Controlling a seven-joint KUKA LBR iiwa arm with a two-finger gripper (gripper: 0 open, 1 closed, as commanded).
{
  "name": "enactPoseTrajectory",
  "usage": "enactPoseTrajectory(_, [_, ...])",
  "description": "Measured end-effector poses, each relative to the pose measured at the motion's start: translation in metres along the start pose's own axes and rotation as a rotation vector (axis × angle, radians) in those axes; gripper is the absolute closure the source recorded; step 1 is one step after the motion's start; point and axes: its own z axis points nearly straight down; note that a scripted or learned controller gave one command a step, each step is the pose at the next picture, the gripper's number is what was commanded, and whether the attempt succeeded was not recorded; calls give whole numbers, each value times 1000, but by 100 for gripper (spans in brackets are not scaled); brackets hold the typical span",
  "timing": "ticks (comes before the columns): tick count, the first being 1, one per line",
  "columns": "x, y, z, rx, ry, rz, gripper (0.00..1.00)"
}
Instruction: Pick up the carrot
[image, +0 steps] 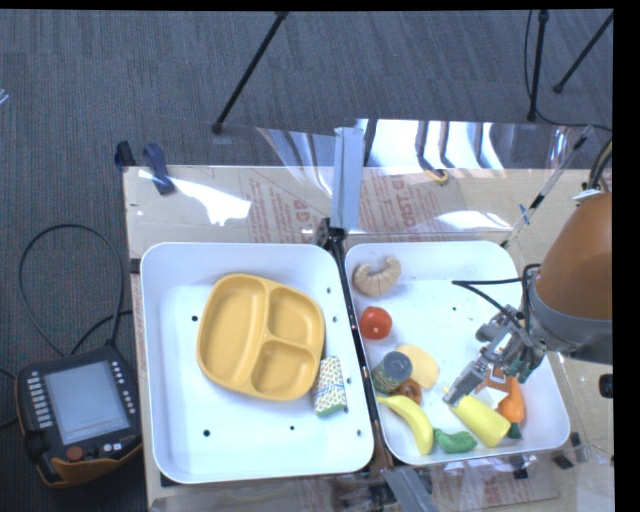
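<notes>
Carrot (513, 402) lies at lower right of frame, in right bin (440, 262), beside yellow object (481, 421). Gripper (478, 378) just left of it; jaw state can't be told. Judged: approach made, pick not yet done.

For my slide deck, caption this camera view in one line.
Grey arm's gripper hovers by the small orange carrot in the right white bin, beside a yellow banana; sectioned yellow plate in the left bin.

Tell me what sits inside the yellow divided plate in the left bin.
The yellow divided plate shows bare compartments with nothing in them. A patterned packet lies beside its lower right edge, outside it. Whatever lies under the plate is covered.
</notes>
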Motion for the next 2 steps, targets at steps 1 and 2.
enactPoseTrajectory(1, [-38, -49, 78, -7, -14, -7, 0])
enactPoseTrajectory(2, [-34, -41, 84, -11, -36, 28, 0])
